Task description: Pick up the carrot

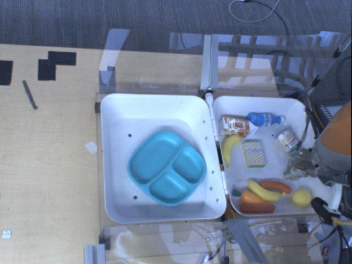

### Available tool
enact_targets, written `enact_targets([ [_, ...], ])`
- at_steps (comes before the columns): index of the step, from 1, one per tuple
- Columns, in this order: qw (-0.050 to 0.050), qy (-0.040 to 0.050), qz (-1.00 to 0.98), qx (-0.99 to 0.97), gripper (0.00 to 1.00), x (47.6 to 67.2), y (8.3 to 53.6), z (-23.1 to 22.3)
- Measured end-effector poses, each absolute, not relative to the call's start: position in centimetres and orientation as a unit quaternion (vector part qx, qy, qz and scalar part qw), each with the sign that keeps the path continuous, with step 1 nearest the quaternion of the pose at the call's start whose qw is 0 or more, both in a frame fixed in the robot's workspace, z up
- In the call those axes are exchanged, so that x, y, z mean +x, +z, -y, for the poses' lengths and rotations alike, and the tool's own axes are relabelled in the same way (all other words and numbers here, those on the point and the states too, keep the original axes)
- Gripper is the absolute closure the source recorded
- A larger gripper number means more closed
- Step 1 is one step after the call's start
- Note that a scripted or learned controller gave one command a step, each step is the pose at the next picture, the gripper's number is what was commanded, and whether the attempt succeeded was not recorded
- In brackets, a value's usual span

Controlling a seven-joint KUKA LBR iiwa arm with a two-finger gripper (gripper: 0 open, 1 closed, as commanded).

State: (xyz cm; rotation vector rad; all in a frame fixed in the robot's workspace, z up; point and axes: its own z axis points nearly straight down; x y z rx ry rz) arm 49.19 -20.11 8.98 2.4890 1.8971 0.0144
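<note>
The carrot (256,198) is seen lying near the front wall of the right bin (301,110), below and to the left of the gripper (300,166), beside a sausage (275,187) and a banana (263,192). A lemon (301,197) lies just below the gripper, whose grip state cannot be told. A blue tray (167,166) is set in the left bin (113,164), well apart to the gripper's left.

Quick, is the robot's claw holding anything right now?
Gripper: cannot be told. It sits over the right bin, apart from the carrot, so it has not got the carrot.
</note>
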Motion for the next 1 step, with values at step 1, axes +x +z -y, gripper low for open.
enact_targets([
  [1,0.008,0.0060,-0.609,0.793,1.00,49.42,10.08,20.04],
])
